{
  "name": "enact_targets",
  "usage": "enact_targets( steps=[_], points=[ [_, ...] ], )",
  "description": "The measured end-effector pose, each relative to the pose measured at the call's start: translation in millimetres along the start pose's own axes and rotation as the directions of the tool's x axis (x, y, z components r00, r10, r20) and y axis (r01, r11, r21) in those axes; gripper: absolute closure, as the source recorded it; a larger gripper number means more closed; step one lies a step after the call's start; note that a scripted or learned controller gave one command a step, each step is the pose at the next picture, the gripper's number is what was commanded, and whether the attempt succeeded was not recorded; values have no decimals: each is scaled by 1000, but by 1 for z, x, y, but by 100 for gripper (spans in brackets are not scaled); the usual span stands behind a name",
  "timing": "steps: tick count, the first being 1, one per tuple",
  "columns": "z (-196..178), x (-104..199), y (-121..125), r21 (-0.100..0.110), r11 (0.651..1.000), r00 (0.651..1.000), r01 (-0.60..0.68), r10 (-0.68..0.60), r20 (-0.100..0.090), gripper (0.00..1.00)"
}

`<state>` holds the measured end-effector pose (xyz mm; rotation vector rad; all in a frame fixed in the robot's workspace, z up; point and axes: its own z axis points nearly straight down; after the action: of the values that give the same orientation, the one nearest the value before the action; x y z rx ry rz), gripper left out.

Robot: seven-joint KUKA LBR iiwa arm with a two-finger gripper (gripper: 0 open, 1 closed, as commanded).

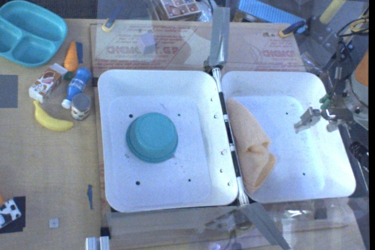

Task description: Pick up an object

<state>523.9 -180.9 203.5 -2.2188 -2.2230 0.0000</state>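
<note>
1. Gripper (309, 118) hangs over the right bin (328, 184), near its right wall; whether its jaws are spread or clenched, cannot tell, and nothing shows between them.
2. Tan cloth (252, 146) lies bunched along the right bin's left wall, well apart from the jaws, to their left and slightly lower in the view.
3. Teal bowl (152, 137) sits upside down mid left bin (111, 96), farther left of the jaws, past the cloth.
</note>
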Motion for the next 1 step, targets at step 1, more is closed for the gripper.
enact_targets(
  steps=[1],
  points=[
    [105,71,-22,-1,1000,1000,1,-1,0,0]
  ],
)
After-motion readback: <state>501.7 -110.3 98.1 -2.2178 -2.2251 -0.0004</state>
